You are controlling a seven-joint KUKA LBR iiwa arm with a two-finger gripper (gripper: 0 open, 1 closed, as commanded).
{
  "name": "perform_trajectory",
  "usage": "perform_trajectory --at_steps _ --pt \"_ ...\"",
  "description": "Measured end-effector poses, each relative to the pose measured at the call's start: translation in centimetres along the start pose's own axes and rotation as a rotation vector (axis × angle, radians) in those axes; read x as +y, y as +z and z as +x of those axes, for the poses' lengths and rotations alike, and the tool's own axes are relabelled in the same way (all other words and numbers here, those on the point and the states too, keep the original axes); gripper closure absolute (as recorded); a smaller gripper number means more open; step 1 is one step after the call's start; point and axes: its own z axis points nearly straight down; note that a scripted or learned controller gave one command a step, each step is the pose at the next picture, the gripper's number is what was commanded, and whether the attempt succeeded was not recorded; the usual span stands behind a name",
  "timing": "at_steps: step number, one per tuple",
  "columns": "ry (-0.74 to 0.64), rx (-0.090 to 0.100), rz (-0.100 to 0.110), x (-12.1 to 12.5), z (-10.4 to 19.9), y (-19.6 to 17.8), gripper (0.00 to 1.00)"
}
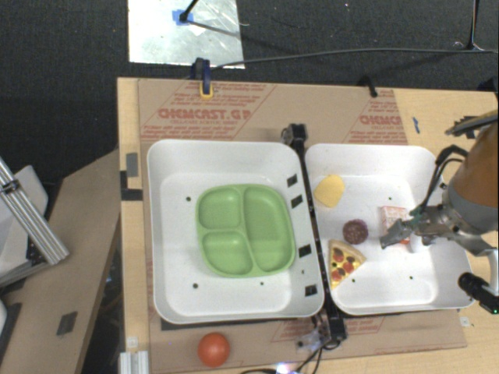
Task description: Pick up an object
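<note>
On cardboard-covered bench (234,107): two white bins (179,162), black floor (62,68).

Two white bins (234,158). Light green plate (245,230) with three parts, in left bin. Pale yellow chip-like piece (330,190), dark brownish-red round thing (355,230), pizza slice (344,261) yellow with red dots and tan crust, pink and white piece (392,216), all in right bin. Red-orange ball (214,348) on tan surface (257,104) with red printed letters. Blue and yellow clamp (203,77). Grey tool (401,233). Shiny silver sheet (185,20) on black floor.
</note>
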Motion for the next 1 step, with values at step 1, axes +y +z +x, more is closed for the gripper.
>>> perform_trajectory --at_steps 1 --pt "0.0 0.001 0.001 -0.38 0.18 4.26 0.0"
